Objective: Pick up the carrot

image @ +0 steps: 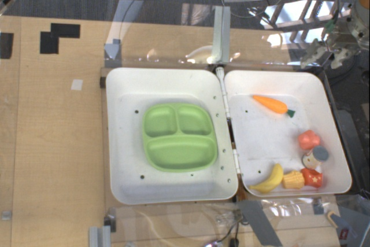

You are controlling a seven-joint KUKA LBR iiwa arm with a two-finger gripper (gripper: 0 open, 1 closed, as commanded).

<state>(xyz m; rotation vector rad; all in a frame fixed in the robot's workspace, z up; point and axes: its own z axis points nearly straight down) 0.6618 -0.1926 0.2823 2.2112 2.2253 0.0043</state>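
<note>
Near the far edge of the right bin (324, 124) lies the carrot (270, 104), alone. The gripper (332, 46) sits past the bin's far right corner; its grip I cannot tell.

Green tray (179, 137) in L bin (124, 124); banana (269, 180), corn (293, 180) R bin.

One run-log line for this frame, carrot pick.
task: pick carrot | carrot: lying alone, upper part of right bin, untouched | gripper: beyond right bin's far corner | green tray: left bin
</note>
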